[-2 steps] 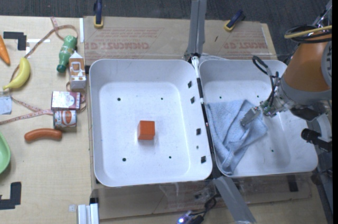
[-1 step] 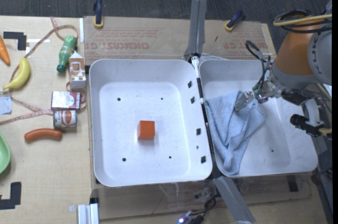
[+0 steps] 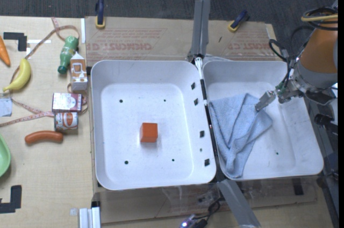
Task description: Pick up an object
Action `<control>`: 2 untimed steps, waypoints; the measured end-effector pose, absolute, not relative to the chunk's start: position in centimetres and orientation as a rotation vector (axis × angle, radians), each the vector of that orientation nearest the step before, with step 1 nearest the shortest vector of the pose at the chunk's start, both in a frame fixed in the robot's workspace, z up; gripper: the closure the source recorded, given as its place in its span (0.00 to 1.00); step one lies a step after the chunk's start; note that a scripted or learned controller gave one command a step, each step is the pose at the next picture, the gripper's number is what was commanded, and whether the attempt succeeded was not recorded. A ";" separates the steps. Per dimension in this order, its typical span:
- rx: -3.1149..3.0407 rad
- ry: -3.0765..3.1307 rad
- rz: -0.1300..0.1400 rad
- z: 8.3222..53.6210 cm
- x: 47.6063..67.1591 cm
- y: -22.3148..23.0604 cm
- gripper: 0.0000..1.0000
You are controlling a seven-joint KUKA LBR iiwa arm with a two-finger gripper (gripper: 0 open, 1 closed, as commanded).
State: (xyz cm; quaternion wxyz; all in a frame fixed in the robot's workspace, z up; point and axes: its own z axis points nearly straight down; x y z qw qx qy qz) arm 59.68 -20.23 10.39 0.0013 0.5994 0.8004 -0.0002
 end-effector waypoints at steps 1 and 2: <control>2.004 2.420 -0.001 13.2 51.1 -22.2 0.00; 2.254 2.185 -0.002 16.2 56.5 -21.0 0.00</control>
